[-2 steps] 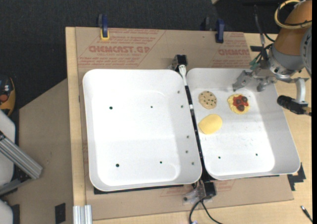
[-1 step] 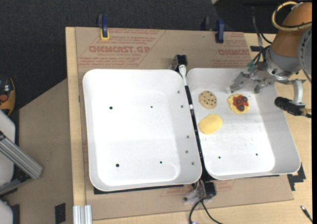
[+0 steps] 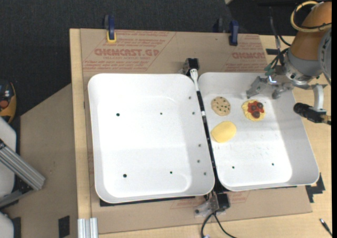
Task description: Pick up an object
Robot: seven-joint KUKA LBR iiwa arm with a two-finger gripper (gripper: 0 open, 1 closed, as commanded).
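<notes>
Three small food items lie in the right bin (image 3: 295,163). A chocolate-chip cookie (image 3: 221,106) sits near the bin's left wall. Just below it lies a plain yellow round piece (image 3: 224,131), and to the right a yellow tart with red berries (image 3: 254,110). My gripper (image 3: 263,93) hangs over the bin's far right part, just beyond the tart. Its fingers (image 3: 252,91) are spread open with nothing between them. The grey arm with its orange band (image 3: 310,26) comes in from the upper right.
The left bin (image 3: 105,142) lies beside the right one, the two meeting at a black centre clip strip (image 3: 199,105). Blue clamps (image 3: 110,25) hold the brown board at the back. A black cable fitting (image 3: 308,111) sticks out by the right bin's right rim.
</notes>
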